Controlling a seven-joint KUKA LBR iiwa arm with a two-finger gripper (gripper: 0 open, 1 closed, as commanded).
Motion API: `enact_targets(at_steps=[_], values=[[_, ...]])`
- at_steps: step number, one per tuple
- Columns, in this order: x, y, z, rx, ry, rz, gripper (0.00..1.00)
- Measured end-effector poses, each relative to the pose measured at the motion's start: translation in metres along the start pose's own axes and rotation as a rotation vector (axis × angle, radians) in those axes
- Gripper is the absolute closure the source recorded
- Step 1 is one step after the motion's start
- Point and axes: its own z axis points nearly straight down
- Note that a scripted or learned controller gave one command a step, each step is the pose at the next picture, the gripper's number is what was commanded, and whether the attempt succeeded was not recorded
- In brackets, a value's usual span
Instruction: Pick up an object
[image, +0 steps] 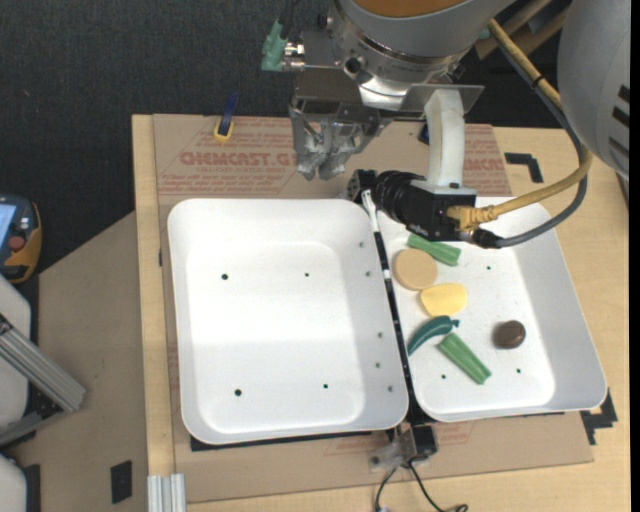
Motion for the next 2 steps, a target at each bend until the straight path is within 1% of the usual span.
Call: enact_targets(at_steps=[1, 2], values=[[0.000, 0.008, -0.016, -0.008, 0.002, 0.001, 1.00], [0.001, 0.008, -0.026, -0.009, 0.003, -0.002, 1.00]])
